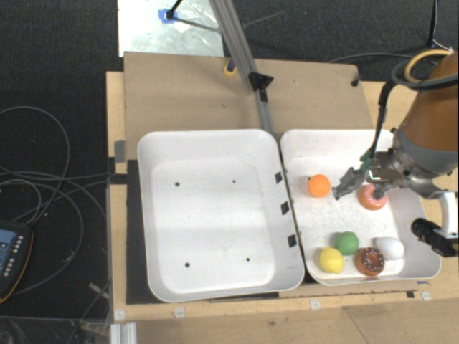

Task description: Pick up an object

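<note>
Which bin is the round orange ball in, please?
The right-hand white bin: the round orange ball rests on its floor near the divider.

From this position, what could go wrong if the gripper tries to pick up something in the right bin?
1. The gripper hangs between the orange ball and the pink donut, over neither. Closing here would probably catch nothing.
2. The orange ball is round and lies apart from the rest, so a touch from the side could roll it away.
3. The green ball, yellow lemon, chocolate donut and white egg lie crowded near the front wall; reaching for one may push its neighbours.
</note>
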